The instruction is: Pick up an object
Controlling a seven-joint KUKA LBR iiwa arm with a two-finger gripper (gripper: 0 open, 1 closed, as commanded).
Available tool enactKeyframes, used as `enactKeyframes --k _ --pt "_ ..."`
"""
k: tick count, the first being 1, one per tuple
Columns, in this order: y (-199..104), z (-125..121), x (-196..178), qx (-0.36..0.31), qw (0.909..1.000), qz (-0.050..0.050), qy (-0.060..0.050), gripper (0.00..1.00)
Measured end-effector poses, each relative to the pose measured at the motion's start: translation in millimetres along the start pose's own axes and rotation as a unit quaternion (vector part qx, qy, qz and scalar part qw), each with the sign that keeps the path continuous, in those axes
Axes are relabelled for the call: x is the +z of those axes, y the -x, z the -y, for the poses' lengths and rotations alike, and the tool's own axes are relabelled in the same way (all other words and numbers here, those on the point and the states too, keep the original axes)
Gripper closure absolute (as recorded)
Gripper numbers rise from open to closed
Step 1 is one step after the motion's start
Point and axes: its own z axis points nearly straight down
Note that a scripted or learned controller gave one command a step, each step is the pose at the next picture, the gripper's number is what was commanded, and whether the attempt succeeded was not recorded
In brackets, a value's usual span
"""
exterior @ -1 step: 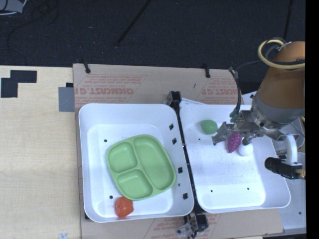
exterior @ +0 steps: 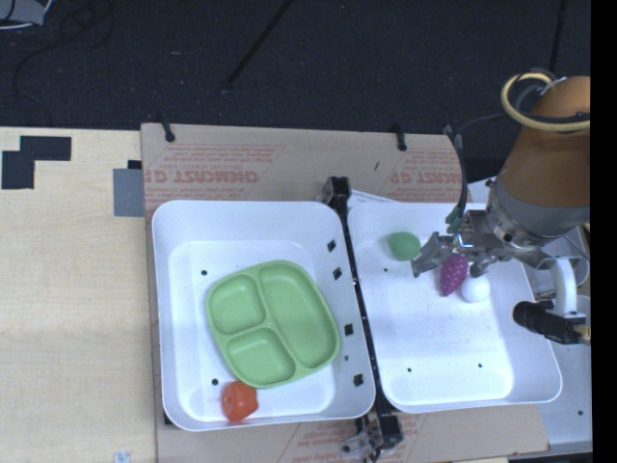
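**benchwatcher:** Standing next to the rig right now. Two white bins side by side on a sheet of cardboard. The left bin has a green divided plate in it, three compartments, sitting a bit rotated, and an orange-red lump just off the plate's near corner, close to the bin's front wall. The right bin has a small green object toward the back, plus a purple bumpy thing that looks like a toy grape bunch, with a small white ball touching it on the right.

**kuka_fan:** Where's the arm? Has it got anything?

**benchwatcher:** The arm comes in from the right, over the back of the right bin. The gripper is right on top of the purple piece, and the purple thing sits between the dark fingers, so it looks clamped on that. Can't tell whether it's lifted off the bin floor or resting on it. The green object is just to the left of the fingers, not touching.

**kuka_fan:** Any labels?

**benchwatcher:** The cardboard has reddish print that reads upside down from here, something like "CHEMCRZT" on the left, and a similar stamp behind the right bin. More red print shows at the front edge, too cut off to read. Nothing written on the bins or the plate.
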Motion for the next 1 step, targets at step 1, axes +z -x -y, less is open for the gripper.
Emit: enactKeyframes --k 1 --pt "7.2 -1.1 47.5 0.001 1.0 -0.001 -0.003 0.0"
